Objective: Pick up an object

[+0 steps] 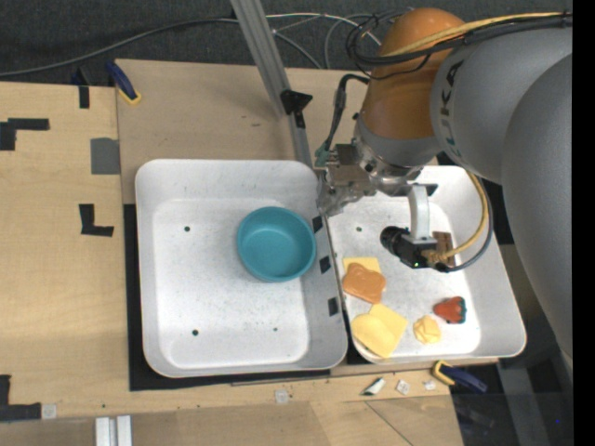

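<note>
Gripper (pixel 333 196) sits right over the seam where the two white bins meet, near their far edge, and honestly I can't tell from my feed how it's set, the wrist hardware blocks the tips. Nothing visibly in it, so I'm not calling a grab. The arm (pixel 483 91) comes in from the right with that orange band (pixel 414 59) fat and obvious just above the wrist. Just down and left of the gripper, in the left bin (pixel 177 249), there's a teal bowl (pixel 274 242) sitting upright, close but I can't say it's touching anything on the tool. Down and to the right of the gripper, in the right bin (pixel 493 333), I see the pile of small stuff: an orange toast-looking piece (pixel 364 282) nearest, then a pale yellow slab (pixel 379 330) just below that and touching or overlapping it, a little yellow lump (pixel 427 329) further right, and a small red thing (pixel 450 310) right beside the lump. A black camera-ish unit (pixel 414 246) hangs off the wrist on a bracket, directly right of the gripper and above the food bits, with a yellow cable (pixel 483 221) looping round it. All the objects are lying in the bins.
</note>
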Controlling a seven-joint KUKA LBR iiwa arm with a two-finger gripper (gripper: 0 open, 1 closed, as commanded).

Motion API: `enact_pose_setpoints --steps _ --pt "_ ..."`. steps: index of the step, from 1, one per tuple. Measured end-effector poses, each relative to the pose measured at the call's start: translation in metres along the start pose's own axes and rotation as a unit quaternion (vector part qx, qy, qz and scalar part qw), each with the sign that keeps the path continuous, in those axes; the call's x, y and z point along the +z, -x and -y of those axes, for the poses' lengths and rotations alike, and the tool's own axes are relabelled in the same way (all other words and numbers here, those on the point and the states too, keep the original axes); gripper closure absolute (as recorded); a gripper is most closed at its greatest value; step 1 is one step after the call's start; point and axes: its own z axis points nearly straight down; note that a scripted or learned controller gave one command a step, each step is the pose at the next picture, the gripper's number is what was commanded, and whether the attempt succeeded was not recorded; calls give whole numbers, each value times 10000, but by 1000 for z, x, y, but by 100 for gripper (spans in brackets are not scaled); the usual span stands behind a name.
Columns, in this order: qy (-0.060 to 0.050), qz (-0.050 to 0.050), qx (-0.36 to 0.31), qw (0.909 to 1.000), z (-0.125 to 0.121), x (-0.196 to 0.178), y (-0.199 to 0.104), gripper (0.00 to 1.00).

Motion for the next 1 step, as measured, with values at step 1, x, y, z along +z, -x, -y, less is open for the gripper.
enact_pose_setpoints --steps 1 --pt "-6 2 1 10000 5 -3 -53 100"
